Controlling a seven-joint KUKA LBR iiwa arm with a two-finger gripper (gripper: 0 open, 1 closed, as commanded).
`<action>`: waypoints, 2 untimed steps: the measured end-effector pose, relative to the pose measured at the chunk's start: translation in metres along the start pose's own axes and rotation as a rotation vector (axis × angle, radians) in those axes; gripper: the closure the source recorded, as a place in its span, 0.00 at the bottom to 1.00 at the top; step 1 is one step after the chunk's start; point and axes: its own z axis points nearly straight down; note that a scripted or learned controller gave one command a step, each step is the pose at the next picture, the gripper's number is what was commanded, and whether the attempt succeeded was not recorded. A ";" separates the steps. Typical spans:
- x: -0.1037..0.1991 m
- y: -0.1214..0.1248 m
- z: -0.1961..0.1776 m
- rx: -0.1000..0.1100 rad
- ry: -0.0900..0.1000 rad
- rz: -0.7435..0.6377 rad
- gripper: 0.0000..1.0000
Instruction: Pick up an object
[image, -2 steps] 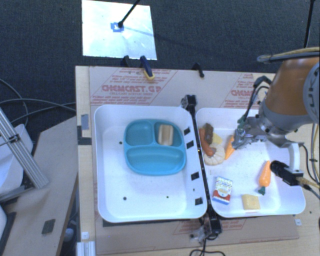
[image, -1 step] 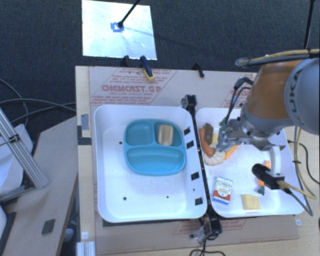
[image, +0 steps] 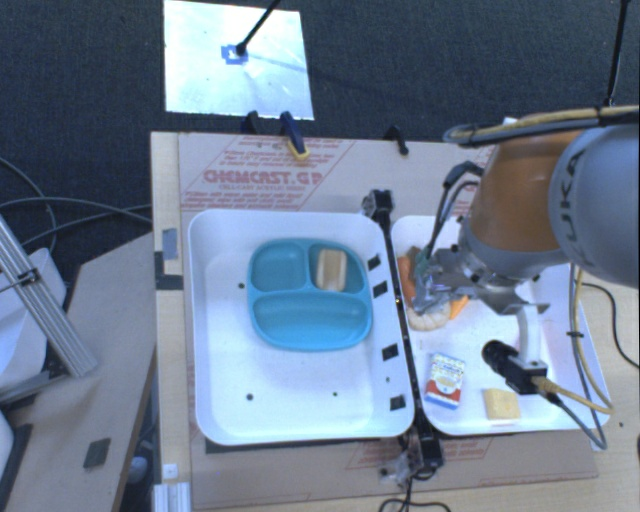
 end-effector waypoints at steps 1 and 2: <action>0.013 -0.011 -0.004 0.000 0.000 0.000 1.00; 0.008 0.004 0.009 -0.001 -0.002 0.006 1.00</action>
